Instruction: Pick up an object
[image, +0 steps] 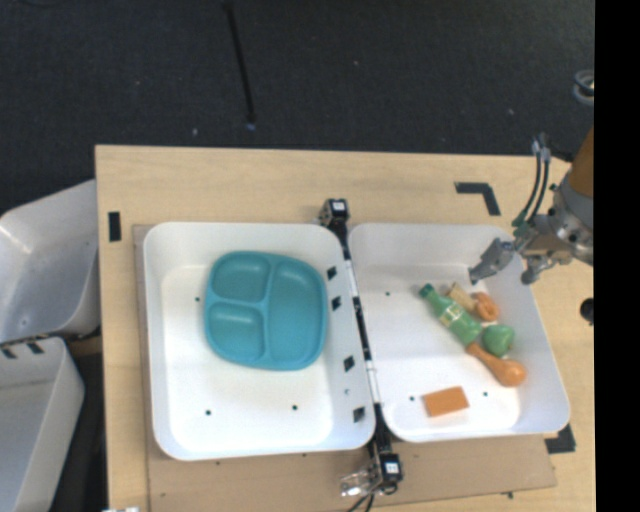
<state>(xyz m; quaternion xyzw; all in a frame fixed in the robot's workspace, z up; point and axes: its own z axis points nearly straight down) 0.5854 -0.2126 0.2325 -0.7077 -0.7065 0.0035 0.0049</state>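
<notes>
Several toys, a green bottle among them, lay clustered in the right bin, where the gripper, fingers spread and empty, hung beside them, presumably positioned for a grasp.

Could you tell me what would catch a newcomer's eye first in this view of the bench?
Most striking is the teal divided plate, lying alone in the left bin. Next comes the colourful cluster in the right bin: a green bottle among orange pieces, with an orange block apart, nearer the front wall. The gripper hangs above that bin's far right corner, fingers spread and holding nothing.
</notes>
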